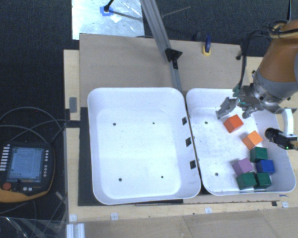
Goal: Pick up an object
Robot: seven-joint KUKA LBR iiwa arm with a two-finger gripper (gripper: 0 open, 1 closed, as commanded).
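The hand hangs over the upper part of the right bin, its two grey fingers spread apart and pinching nothing. The nearest thing to take is the orange-red block, which lies on the bin floor just below the fingertips in the camera view, toward the near side of the tabletop, and a little toward the arm's side. It sits roughly under the gap between the fingers, yet a shade nearer the right one, so I judge that a short shift toward the near rim is wanted before the drop. The block is turned at a slant to the bin walls, and it looks about as broad as it is long, so no long axis matters much; what matters is that the fingers meet two flat faces and not two corners.

A second orange block lies farther down and to the right, apart from the first. Beyond it, in the bin's near right corner, a purple block, a blue block and three green blocks crowd together, touching; these would be harder to take singly. The left bin has no blocks in it
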